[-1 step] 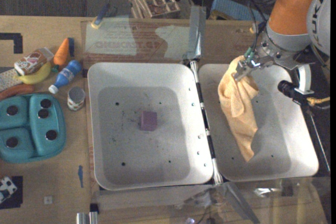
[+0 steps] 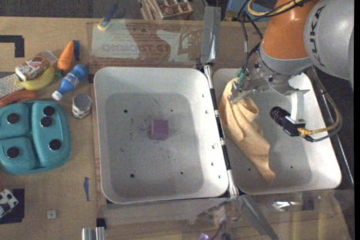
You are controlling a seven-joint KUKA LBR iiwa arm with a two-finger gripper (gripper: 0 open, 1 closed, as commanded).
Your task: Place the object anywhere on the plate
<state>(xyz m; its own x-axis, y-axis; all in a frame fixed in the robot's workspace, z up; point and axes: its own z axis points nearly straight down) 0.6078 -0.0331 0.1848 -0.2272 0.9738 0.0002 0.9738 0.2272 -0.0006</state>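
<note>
Two white bins (image 2: 112, 87) sit side by side, and my claw (image 2: 242, 91) is at the top of the floppy tan thing (image 2: 250, 135) in the right bin (image 2: 306, 168), likely to grab it; open or closed, I cannot tell

purple block (image 2: 158, 129), tan cloth (image 2: 250, 135), white bins (image 2: 112, 87)

The scene was lit evenly from above, moderately bright, with a warm cast. Soft shadows were thrown inside the left bin (image 2: 112, 87) along its walls, and a darker patch was seen under the arm (image 2: 306, 25) in the right bin (image 2: 315, 171). Glare was carried on the clear panel (image 2: 146, 42) behind the bins. The picture was slightly soft and grainy throughout, and the background at the top was left dim.
</note>
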